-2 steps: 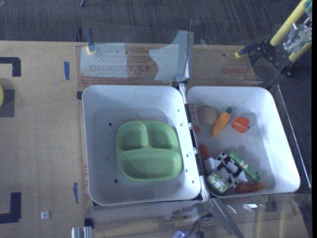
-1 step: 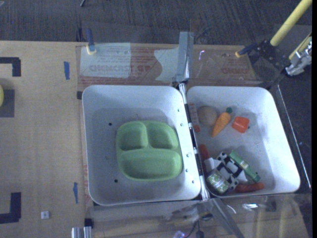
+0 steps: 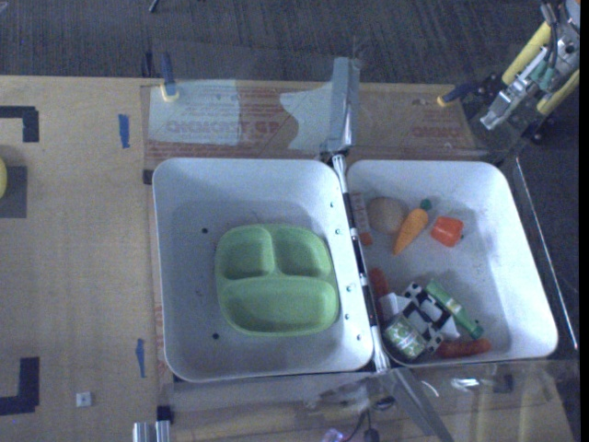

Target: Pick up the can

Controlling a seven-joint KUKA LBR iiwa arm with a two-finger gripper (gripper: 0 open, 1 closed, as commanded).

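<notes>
The small green-topped metal can [image 3: 402,337] lies at the near left corner of the right white bin [image 3: 525,247], tipped so its round end faces up and toward the camera. It is crowded: a black-and-white patterned object [image 3: 421,307] touches it on the far side, a green rectangular bar [image 3: 455,309] lies just to the right of that one, and a thin red piece [image 3: 463,346] rests near the can's right side along the near wall.

I judge the can light and rigid, with a smooth curved wall that could slip between flat fingers; it will not crush easily. The best hold is probably across its cylindrical body, fingers on opposite sides, though the bin wall and the neighbours leave little room.

Farther back in the same bin lie an orange toy carrot with a green top [image 3: 411,229], a pale beige rounded lump [image 3: 386,215] and a small orange-red block [image 3: 447,230]. The left white bin [image 3: 184,201] holds a green divided plastic tray [image 3: 275,278].

At the far right, beyond the bins, the gripper [image 3: 502,110] hangs well apart from the can. Whether it is open or closed I cannot tell, and nothing is seen in it.
</notes>
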